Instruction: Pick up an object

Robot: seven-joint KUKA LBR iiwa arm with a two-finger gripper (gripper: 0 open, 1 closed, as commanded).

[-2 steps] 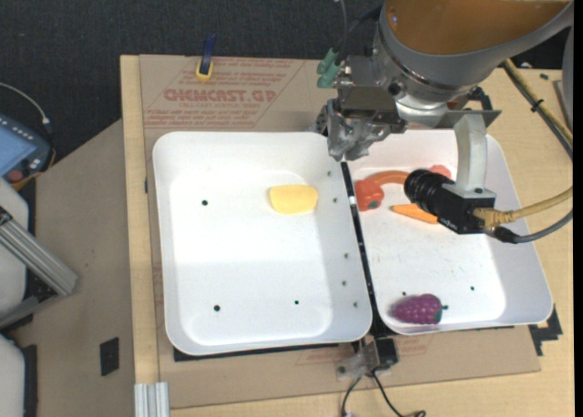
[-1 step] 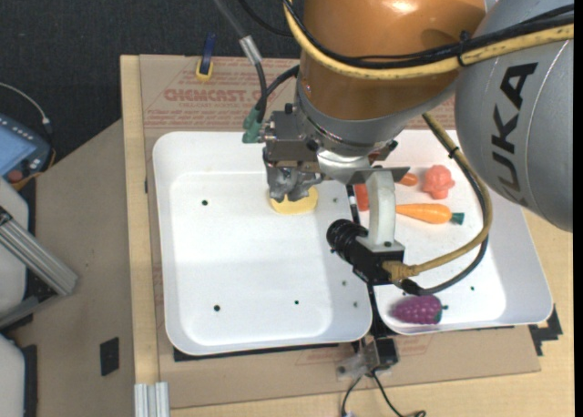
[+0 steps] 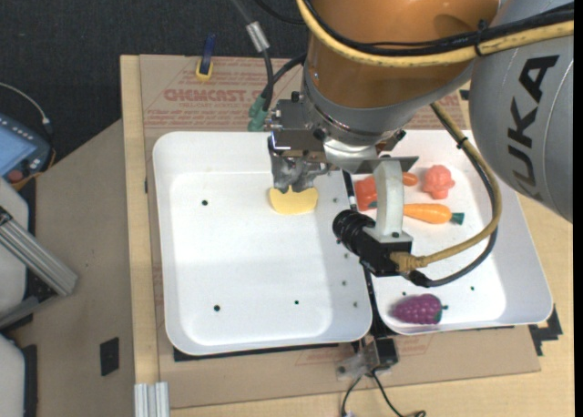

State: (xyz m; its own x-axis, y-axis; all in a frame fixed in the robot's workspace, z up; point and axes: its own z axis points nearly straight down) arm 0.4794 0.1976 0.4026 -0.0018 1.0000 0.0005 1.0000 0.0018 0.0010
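Bins (image 3: 182, 224) are seen side by side at the centre of the frame, on a cardboard sheet (image 3: 182, 87). The arm (image 3: 401, 33) is lowered from the upper right, and the gripper (image 3: 293, 180) is placed at the upper right of the left bin, directly over a pale yellow piece (image 3: 293, 201). The fingertips are seen touching the piece's top edge; whether it is clamped between them cannot be told. In the right bin, an orange block (image 3: 365, 192) and a pink toy (image 3: 438, 180) are seen near the top, a carrot (image 3: 428, 214) is laid just below them, and purple grapes (image 3: 417, 310) are found at the lower edge.
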